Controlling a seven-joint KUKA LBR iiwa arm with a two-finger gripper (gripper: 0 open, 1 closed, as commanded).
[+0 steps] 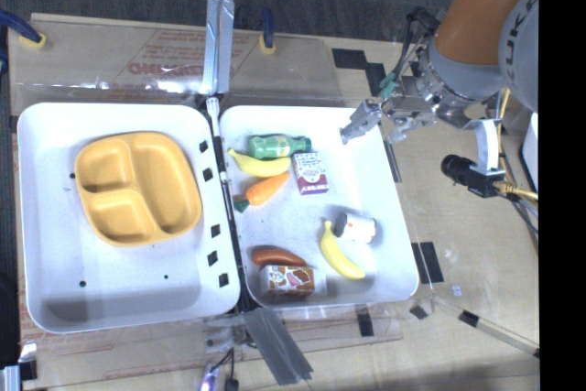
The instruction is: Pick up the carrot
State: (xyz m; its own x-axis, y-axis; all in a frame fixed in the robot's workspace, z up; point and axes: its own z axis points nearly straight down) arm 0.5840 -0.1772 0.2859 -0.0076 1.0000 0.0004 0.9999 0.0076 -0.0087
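Carrot low and to the left of the gripper, across the right bin

The carrot (265,190) is seen in the right bin (389,224), near its left wall, just below a banana (258,164) and beside a small carton (310,173). Its long axis is tilted, tip up-right, green stub down-left. The gripper (364,120) is held above the bin's upper right edge, well apart from the carrot; whether it is spread or pressed together cannot be told. A reach down and leftward is judged to be needed.
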